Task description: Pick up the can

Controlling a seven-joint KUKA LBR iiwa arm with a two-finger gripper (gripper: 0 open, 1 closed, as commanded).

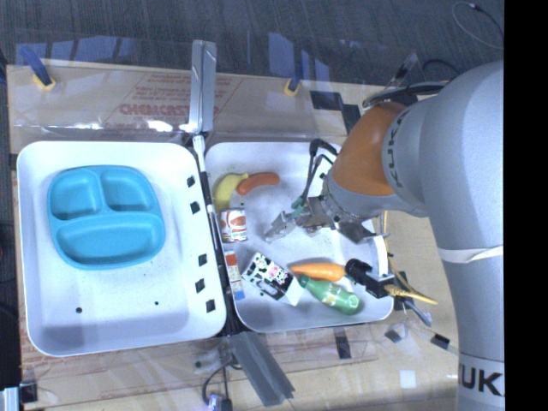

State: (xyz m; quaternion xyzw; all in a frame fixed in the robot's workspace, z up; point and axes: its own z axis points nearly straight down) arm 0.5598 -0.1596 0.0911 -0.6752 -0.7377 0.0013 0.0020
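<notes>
The can [234,225] is small, with a red and white label, and stands against the left wall of the right bin [282,157]. My gripper [281,225] hovers over the middle of that bin, just right of the can and apart from it. It points left toward the can, open, with nothing between its fingers. The arm's orange band [364,157] sits above it to the right.
In the right bin, a yellow banana [224,187] and a reddish sausage [259,181] lie behind the can. A cow-patterned box [267,276], a carrot [318,271] and a green bottle [334,295] lie along the front. The left bin [34,255] holds a blue divided plate [104,212].
</notes>
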